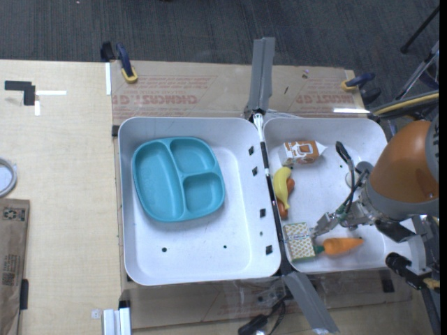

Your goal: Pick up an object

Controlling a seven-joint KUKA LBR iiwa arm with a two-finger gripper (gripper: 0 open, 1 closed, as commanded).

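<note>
A dark carpeted floor runs along the top, and below it lies the pale wooden bench [56,187], with cardboard under the two bins. At the far left edge sit a ring of tape [4,178] and a brown paper packet [12,246]. The left bin [140,257] holds a blue divided plate [179,179], lying flat toward its upper left, well apart from anything I could reach now.

Across the divider, in the right bin [328,135], a banana [281,183] lies against the left wall with something orange tucked beside it; a small brown and white carton [302,151] sits above it, and a patterned square packet [298,240] lies near the lower left corner. Just beside that packet is the carrot [342,246], lying flat and pointing right.

My gripper [328,222] hangs just above the carrot and near the packet; whether my fingers are spread or pressed together I cannot tell from here. I see nothing between them.

The carrot looks like a light toy, stiff and smooth, so I judge it could roll or slip out. I would take it across its thick middle, fingers crosswise to its length. The packet touching its leafy end could get caught in the pinch, and the bin's front wall leaves little room
</note>
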